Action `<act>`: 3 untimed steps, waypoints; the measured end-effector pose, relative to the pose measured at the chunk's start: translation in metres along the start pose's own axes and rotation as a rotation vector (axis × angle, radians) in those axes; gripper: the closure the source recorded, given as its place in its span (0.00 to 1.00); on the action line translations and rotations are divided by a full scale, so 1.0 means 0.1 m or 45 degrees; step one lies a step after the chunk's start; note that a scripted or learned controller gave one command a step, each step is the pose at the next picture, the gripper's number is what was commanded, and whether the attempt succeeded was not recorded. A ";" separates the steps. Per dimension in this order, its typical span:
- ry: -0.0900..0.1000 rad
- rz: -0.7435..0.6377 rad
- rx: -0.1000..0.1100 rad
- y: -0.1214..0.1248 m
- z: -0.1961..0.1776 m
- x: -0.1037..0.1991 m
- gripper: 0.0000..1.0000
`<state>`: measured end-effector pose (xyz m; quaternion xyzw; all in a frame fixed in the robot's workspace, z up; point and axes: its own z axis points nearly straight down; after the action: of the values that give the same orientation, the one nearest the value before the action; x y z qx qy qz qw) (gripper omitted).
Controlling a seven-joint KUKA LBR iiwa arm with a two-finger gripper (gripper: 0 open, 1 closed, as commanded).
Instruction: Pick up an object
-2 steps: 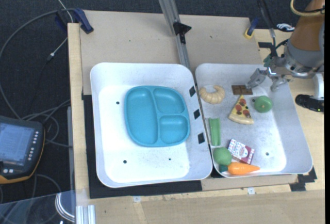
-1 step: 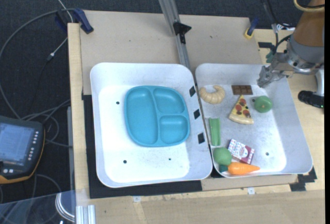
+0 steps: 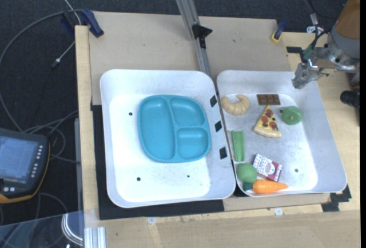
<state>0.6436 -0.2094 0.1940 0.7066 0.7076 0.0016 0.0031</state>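
Note:
My gripper (image 3: 301,79) hangs over the far right corner of the right bin (image 3: 320,144), with nothing visible between its fingers. Below and left of it in that bin lie a chocolate bar (image 3: 267,99), a croissant (image 3: 236,104), a pizza slice (image 3: 267,122) and a green fruit (image 3: 291,115). Nearer the front are a green stick (image 3: 238,145), a pink packet (image 3: 267,167), a green round piece (image 3: 247,172) and an orange carrot (image 3: 269,187).
The left bin (image 3: 117,144) holds a blue divided plate (image 3: 174,128). A metal pole (image 3: 186,1) slants down to the gap between the bins. Cables and a tablet (image 3: 17,164) lie off the bench at left.

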 end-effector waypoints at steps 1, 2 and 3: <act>-0.001 0.001 -0.003 0.04 -0.65 -0.04 1.00; 0.000 0.000 0.002 0.05 -0.82 -0.04 1.00; 0.006 -0.004 0.013 -0.04 -0.67 0.47 1.00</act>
<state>0.6392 -0.1628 0.2611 0.7053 0.7089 -0.0002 -0.0020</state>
